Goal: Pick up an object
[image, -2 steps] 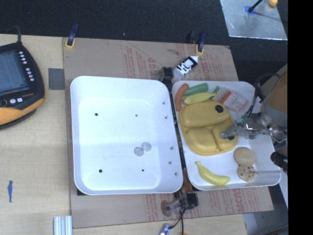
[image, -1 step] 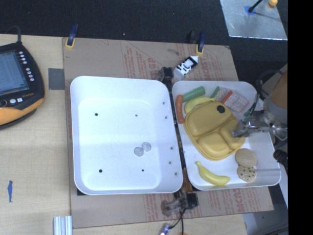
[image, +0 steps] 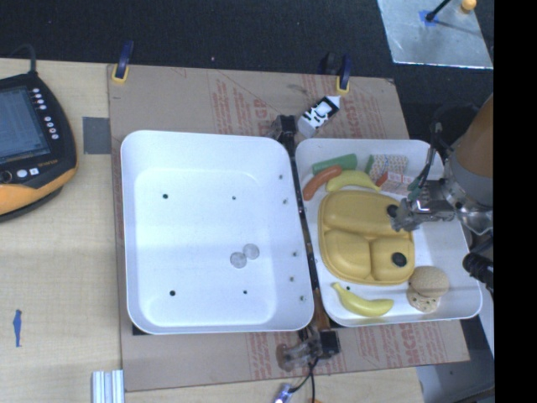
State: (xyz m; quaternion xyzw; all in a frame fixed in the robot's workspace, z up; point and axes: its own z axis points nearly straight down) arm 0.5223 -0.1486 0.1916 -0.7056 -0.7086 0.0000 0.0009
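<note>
Robot arm reaching into the right of two white bins.

Left bin (image: 151,166) holds two small discs (image: 245,256). In the right bin (image: 457,305), the jaws (image: 405,211) hover at the yellow tray's (image: 357,233) right edge, spread unclear; next, probably descend and close.

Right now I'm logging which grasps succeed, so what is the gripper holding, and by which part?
It cannot be told. The gripper sits at the right edge of the yellow tray in the right bin, but nothing shows between its fingers.
</note>
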